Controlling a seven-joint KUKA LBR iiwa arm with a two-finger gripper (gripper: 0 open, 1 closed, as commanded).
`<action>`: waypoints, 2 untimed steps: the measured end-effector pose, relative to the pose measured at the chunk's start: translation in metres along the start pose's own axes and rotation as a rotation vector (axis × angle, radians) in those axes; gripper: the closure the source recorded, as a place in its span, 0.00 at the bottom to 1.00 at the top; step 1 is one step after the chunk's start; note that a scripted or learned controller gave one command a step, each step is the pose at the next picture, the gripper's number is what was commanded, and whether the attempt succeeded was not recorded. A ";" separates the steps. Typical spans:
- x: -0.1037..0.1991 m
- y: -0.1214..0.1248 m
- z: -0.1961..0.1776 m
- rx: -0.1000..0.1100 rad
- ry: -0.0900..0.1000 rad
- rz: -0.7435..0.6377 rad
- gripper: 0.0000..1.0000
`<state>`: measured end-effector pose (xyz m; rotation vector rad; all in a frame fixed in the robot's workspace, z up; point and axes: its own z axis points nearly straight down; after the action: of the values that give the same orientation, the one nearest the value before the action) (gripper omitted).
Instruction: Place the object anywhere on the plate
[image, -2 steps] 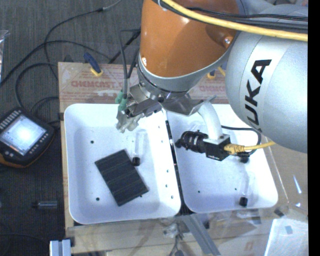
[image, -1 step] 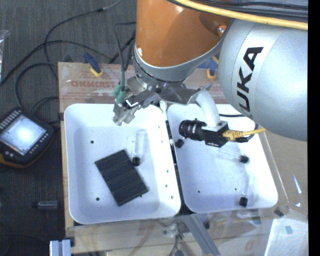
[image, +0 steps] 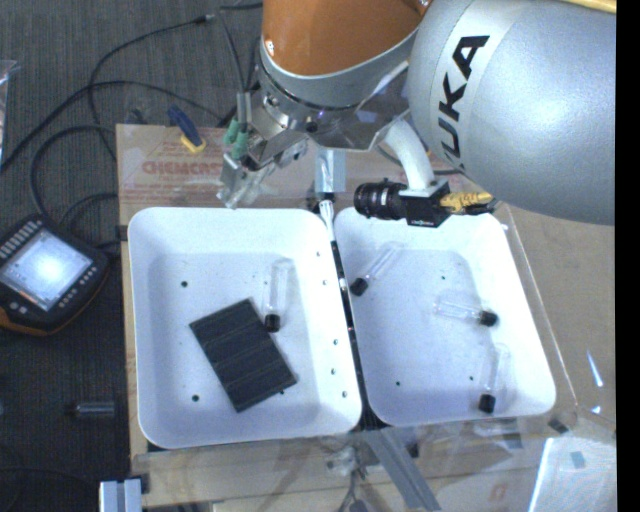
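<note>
Looming grey arm (image: 500, 90) hangs high over both bins; its fingers (image: 240, 175) apparently grip nothing. One clear tube (image: 277, 292) lies beside the black plate (image: 243, 354), pickup pending.

- This was a robotics lab or test cell, not a home or shop.
- A large grey industrial arm (image: 500, 90) with KUKA lettering and an orange band hung over the surface (image: 160, 165).
- Two shallow white bins, the left bin (image: 160, 240) and the right bin (image: 520, 300), sat side by side on it.
- A handheld control pendant (image: 45, 272) with a lit screen lay at the left.
- Loose black cables (image: 120, 60) trailed across the dark floor.
</note>
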<state>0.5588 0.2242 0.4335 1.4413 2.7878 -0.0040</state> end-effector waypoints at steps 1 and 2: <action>-0.027 0.038 0.000 0.001 -0.002 -0.001 1.00; -0.059 0.088 0.001 0.000 0.002 0.094 1.00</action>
<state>0.6647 0.2272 0.4331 1.5710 2.7191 -0.0019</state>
